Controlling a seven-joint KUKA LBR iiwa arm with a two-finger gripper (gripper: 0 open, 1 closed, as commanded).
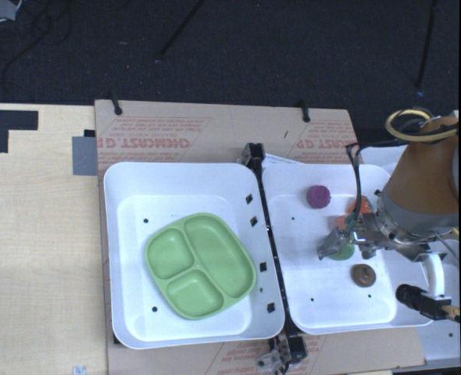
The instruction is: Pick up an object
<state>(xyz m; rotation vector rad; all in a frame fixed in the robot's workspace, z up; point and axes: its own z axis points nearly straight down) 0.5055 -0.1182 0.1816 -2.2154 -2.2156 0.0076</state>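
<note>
The right bin (309, 303) holds a small purple ball (318, 196) near its back, a brown ring-shaped piece (362, 275) toward the front right, a green object (341, 251) and an orange object (359, 207), both partly hidden by the arm. My gripper (338, 244) is low over the bin's middle right, directly above the green object, with the ball to its upper left and the brown piece to its lower right.
A green divided plate (200, 265) lies in the left bin (129, 209). A black divider (266, 241) runs between the bins. The arm's wrist and cables (418, 209) cover the right bin's right edge. Cardboard (215, 131) lies behind the bins.
</note>
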